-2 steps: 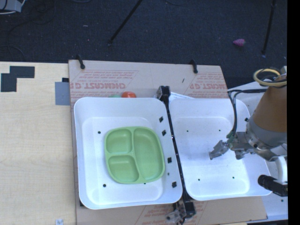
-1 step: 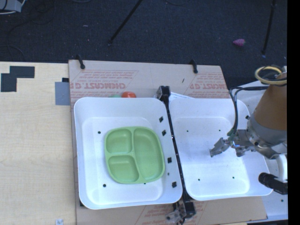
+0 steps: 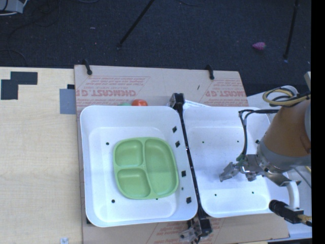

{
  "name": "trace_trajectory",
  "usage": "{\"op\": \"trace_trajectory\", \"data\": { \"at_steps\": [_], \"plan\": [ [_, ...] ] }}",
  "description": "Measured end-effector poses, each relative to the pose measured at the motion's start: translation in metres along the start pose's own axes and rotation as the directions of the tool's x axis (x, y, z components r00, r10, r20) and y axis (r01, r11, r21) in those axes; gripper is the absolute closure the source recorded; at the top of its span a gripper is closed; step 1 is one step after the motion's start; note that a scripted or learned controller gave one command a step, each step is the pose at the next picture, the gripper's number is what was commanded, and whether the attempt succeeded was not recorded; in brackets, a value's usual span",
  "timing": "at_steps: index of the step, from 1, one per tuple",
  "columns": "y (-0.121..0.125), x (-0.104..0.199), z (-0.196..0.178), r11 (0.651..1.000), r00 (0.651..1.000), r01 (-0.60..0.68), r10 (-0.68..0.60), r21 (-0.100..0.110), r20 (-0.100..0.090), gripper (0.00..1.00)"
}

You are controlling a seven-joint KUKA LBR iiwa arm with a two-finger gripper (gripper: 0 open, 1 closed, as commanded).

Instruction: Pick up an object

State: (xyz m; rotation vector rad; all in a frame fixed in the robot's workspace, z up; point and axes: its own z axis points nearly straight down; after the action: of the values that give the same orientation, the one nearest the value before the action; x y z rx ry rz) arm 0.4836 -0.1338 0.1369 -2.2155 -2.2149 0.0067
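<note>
Room: we've got dark carpet up top with cables and stand legs running across it, plus a tiny pink scrap on the floor (image 3: 259,46).
Counter: light wood counter (image 3: 35,156) with a cardboard sheet (image 3: 152,85) under both bins.
Left bin (image 3: 96,131): holds the green divided plate (image 3: 145,168), lying flat mid-bin. That's the obvious thing to pick, we reckon.
Right bin (image 3: 213,136): the arm (image 3: 289,136) hangs over it, well apart from the plate.
Claw (image 3: 231,172): low over the right bin floor, nothing between its tips. Apart or together? We honestly can't tell.
Orange bit (image 3: 139,103): peeks over the left bin's back rim.
Risk: we'd bet on a grab at bare plastic here, since the plate sits across the divider (image 3: 185,156). Flat plate, thin rim, so slipping off looks likely too.
</note>
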Motion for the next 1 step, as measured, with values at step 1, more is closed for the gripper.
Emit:
{"op": "trace_trajectory", "data": {
  "at_steps": [1],
  "plan": [
    [0.0008,0.0002,0.0497,1.0,1.0,-0.001,0.001,-0.009,0.003,0.0]
  ]
}}
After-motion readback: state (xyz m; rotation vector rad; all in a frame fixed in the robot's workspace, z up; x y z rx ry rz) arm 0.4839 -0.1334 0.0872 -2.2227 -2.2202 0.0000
